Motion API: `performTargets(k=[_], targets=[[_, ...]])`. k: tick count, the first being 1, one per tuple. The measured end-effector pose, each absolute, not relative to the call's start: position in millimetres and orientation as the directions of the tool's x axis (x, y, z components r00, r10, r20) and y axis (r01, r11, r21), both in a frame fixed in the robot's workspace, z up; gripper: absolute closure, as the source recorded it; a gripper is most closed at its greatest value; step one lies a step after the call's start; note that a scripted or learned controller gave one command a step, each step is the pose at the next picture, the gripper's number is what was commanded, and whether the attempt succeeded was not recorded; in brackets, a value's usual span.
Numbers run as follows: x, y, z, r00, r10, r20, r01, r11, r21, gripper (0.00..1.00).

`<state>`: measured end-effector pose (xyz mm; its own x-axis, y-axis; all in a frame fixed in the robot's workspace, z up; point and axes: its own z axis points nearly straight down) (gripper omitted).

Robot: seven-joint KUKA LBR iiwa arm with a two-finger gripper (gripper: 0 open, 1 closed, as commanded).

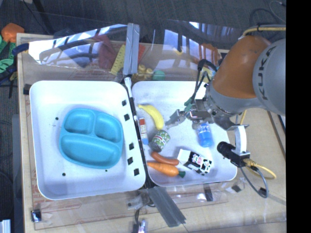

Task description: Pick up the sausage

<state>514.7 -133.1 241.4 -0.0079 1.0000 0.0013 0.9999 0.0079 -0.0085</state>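
Sausage (pixel 164 158), reddish-brown and slim, lies near the front of the right bin (pixel 228 174), slanting from upper left to lower right; directly in front of it, and touching or nearly touching it, lies an orange carrot (pixel 163 168) with a green tip at its right end; just right of both sits a small black-and-white cow-patterned toy (pixel 195 161); just behind the sausage stands a small can (pixel 160 140) with a greenish label, tilted, and behind that a yellow banana (pixel 152 115) curves toward the bin's left wall; a thin tube-like item with red and white markings (pixel 142 129) lies along that wall; a blue bottle (pixel 205 134) lies further right, near the bin's middle; the gripper (pixel 176 118) hangs over the bin's centre, behind the can and to the right of the banana, well apart from the sausage, its metal fingers pointing left with a visible gap between them and nothing held there; the grey arm with its orange band (pixel 243 67) reaches in from the right; the left bin (pixel 43 130) holds a blue divided tray (pixel 91 137) with three compartments.
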Motion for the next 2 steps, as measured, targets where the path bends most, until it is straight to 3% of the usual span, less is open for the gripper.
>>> performTargets(k=[1, 2], targets=[[515.6, -133.2, 248.6, -0.013, 1.0, 0.002, 1.0, 0.013, -0.015, 1.0], [546.5, -90.4, 214.3, -0.053, 0.999, 0.0, 0.999, 0.053, -0.008, 1.0]])
